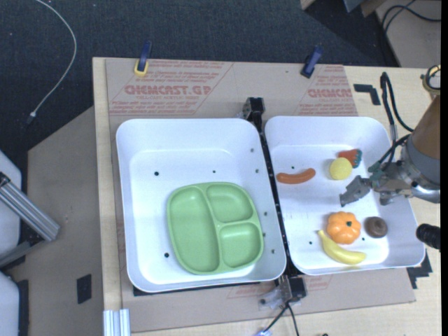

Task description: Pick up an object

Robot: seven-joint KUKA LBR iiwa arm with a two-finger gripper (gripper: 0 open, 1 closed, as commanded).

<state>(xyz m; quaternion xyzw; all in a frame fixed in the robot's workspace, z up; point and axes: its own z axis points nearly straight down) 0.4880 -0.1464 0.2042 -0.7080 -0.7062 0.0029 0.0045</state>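
A brown tabletop point(210, 89) is carrying two white bins side by side, the left bin point(133, 187) and the right bin point(308, 135) touching.

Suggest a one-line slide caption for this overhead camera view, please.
Arm's claw hovers in the right bin among toy foods; green divided plate lies in the left bin.

The left bin point(133, 187) holds a green divided plate point(213, 227). In the right bin point(308, 128) lie a sausage point(295, 177), a lemon point(340, 169) touching a strawberry point(352, 157), an orange point(343, 227) against a banana point(341, 250), and a brown donut point(376, 227). The gripper point(358, 190) hangs above the orange.
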